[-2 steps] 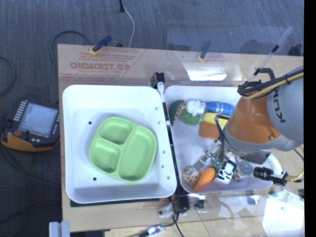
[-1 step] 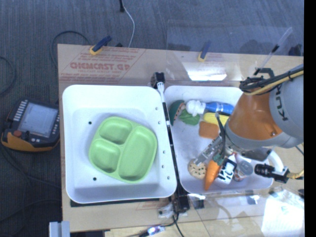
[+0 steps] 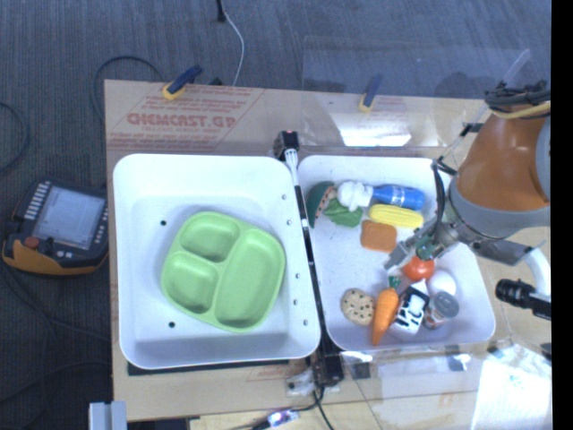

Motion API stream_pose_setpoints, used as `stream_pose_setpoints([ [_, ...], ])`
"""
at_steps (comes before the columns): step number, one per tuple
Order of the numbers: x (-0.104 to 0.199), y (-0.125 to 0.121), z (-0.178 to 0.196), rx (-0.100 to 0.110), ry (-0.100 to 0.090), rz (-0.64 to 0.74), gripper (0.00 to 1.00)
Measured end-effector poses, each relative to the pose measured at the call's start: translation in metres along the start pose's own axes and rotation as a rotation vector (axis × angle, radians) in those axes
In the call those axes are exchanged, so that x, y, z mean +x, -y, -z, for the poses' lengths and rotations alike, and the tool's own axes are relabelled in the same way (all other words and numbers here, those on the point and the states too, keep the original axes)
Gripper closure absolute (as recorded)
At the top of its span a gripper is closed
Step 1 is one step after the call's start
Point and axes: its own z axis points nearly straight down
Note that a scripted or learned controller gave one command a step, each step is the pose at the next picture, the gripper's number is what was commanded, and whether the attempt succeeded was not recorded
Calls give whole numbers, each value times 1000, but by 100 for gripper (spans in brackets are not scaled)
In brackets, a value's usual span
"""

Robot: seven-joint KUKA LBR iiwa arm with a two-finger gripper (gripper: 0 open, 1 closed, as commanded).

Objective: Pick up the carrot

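Camera view: the carrot [image 3: 384, 313] lies in the lower middle of the right bin [image 3: 333, 325], lower right of the frame, point down toward the near wall and leafy end up toward the tomato [image 3: 418, 268]. It touches a black-and-white block [image 3: 412, 310] on its right and sits just beside a cookie [image 3: 357, 306] on its left.

The hand [image 3: 414, 247] hangs above and to the right of the carrot, close over the tomato, and has nothing of the carrot in it; whether it is spread or closed I cannot tell from this angle.

To do the step well, I judge the hand should shift down-left in the frame until it is over the carrot's thick middle, turn so it closes across the narrow width and not along the length, and come down clear of the block and the tomato, which crowd the top end.

Counted: one carrot, one cookie, one tomato, one block, one orange slab [image 3: 379, 235], one corn cob [image 3: 396, 216], one blue bottle [image 3: 392, 194], one white egg-like ball [image 3: 442, 283], one small can [image 3: 442, 307]. Two white bins stand on the table; the left bin [image 3: 134, 240] holds one green divided plate [image 3: 224, 269].
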Motion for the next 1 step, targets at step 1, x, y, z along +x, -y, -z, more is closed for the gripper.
stream_pose_setpoints([
  [1,1,1,-2,5,-3,1,0],
])
